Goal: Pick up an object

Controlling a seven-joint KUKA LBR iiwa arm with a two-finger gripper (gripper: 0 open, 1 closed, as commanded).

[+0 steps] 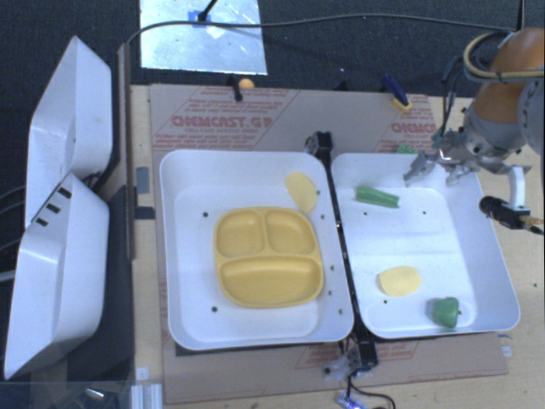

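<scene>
Resting on the desk [213,113], two shallow white plastic bins sit side by side: the left bin [183,254] bears a yellow three-compartment plastic tray [267,256] and a pale yellow oval piece [301,191], the right bin [477,254] a long green vegetable-shaped piece [376,197], a flat yellow disc [398,281] and a small green pepper-shaped toy [445,311]. Hovering at the right bin's far rim, the claw [438,169] has its fingers apart with nothing between them. Judged so, no pick is yet made; approach, closing and lift all remain.
</scene>
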